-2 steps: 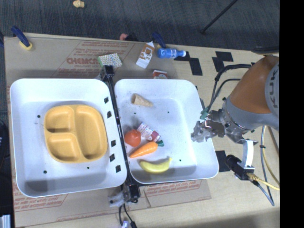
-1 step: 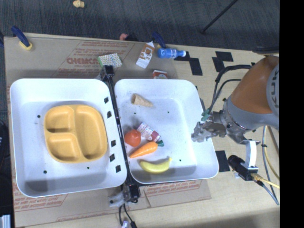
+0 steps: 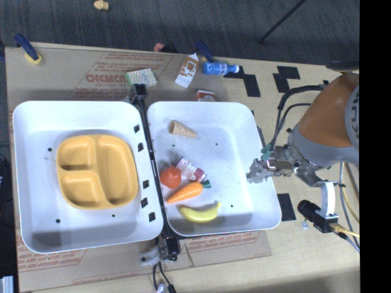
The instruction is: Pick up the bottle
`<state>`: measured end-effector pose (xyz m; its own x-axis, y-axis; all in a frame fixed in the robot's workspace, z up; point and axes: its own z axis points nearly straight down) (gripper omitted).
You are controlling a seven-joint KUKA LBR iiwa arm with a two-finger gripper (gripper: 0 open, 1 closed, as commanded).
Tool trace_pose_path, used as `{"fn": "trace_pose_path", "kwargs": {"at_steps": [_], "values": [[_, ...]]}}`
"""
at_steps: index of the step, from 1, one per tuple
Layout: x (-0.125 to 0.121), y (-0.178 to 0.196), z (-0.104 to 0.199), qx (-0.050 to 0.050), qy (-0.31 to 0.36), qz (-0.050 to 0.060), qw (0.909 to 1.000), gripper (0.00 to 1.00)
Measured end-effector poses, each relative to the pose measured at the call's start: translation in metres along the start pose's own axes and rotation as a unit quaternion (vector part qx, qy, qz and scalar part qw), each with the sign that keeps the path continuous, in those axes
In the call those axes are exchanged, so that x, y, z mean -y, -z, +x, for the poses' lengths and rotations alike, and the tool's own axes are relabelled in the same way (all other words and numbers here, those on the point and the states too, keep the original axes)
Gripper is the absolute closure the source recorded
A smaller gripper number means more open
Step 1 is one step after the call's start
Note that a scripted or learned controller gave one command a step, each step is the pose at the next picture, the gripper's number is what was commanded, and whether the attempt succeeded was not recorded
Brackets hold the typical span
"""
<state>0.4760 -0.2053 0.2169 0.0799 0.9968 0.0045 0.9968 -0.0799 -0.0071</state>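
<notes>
Small blue plastic bottle (image 3: 219, 69) lying on its side near the bench's (image 3: 293, 255) far edge, beyond the right white bin (image 3: 259, 215). Claw (image 3: 258, 173) over that bin's right rim; cannot tell its state.

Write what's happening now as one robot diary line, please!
gripper: at right bin's right rim | bottle: on bench behind bins, not picked up

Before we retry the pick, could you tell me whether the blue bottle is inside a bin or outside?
Outside. The blue plastic bottle lies on its side on the cardboard beyond the right white bin.
</notes>
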Motion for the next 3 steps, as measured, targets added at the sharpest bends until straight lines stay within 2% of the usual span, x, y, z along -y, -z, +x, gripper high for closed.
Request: {"fn": "trace_pose_path", "kwargs": {"at_steps": [1,2,3], "values": [[0.0,-0.007,-0.002,0.0,0.083,0.0,0.9966,1.0],[-0.001,-0.006,-0.005,0.0,0.129,0.0,0.9917,1.0],[-0.001,0.008,-0.006,0.002,0.016,-0.003,0.9999,1.0]]}}
